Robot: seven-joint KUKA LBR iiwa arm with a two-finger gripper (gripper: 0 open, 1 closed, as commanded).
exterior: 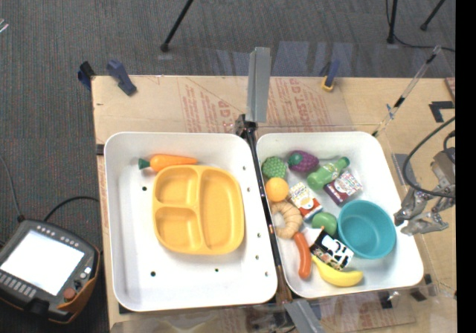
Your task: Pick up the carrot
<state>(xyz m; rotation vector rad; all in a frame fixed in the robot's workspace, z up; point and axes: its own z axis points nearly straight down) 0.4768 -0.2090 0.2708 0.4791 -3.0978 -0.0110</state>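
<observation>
Your carrot (172,162) lies in the left bin (126,250), near its far edge, long axis running left to right with the green stub end at the left. It sits just beside the far rim of the yellow plate (198,209), possibly touching it; you can't tell from this angle. The plate is a three-section divided one, flat on the bin floor, roughly centred.

The right bin (372,144) is crowded. Along its left side, from far to near: a green bumpy piece (274,168), an orange (277,189), a tan croissant-like piece (287,218), and a red sausage (303,257) lying lengthwise. At the far side a purple eggplant (303,161) sits next to a green bottle (327,172), with a purple carton (343,186) just near of the bottle. A small white-and-red carton (303,197) lies between the orange and the teal bowl (367,229). The bowl stands upright toward the right wall. A small green piece (325,222) lies just left of the bowl. A black-and-white box (332,250) rests beside the bowl's near-left rim, and a banana (338,273) curves along the near edge.

The gripper (424,216) is at the right edge of the view, outside the right bin's right wall, well apart from the carrot. You can't tell whether it is apart or together; it is too small and cluttered. Nothing is visibly held.

A teach pendant (44,268) lies on the floor at the lower left.
</observation>
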